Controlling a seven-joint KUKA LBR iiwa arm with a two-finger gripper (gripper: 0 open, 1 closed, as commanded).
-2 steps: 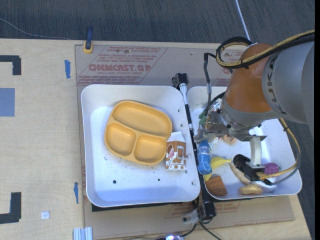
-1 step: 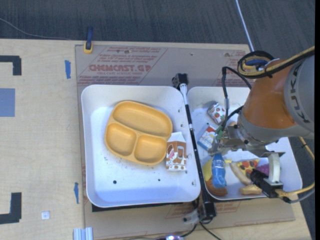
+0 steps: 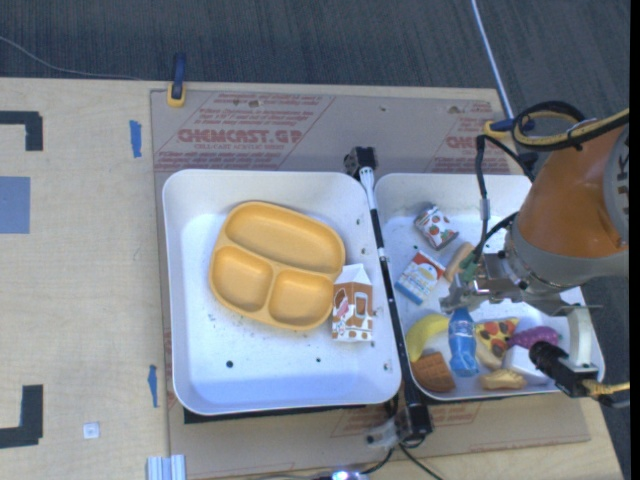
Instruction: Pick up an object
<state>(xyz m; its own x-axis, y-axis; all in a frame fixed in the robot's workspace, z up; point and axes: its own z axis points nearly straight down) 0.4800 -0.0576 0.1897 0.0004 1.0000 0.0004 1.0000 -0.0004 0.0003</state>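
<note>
The gripper (image 3: pixel 470 293) hangs low in the right-hand shallow white bin (image 3: pixel 400 193), just above the small blue plastic bottle (image 3: pixel 461 340) lying among toy foods; whether it is open or closed I cannot tell; nothing looks lifted yet, so the pick remains; the board (image 3: pixel 300 118) under the bins reads "CHEMCAST".

Bins (image 3: pixel 190 268): smooth white plastic, slight gloss; yellow tray (image 3: pixel 275 263): matt plastic; bench (image 3: pixel 80 298): pale matt wood; board (image 3: pixel 300 133): printed brown paper facing; cartons (image 3: pixel 352 311): printed card; bottle (image 3: pixel 461 341): glossy blue plastic.
</note>
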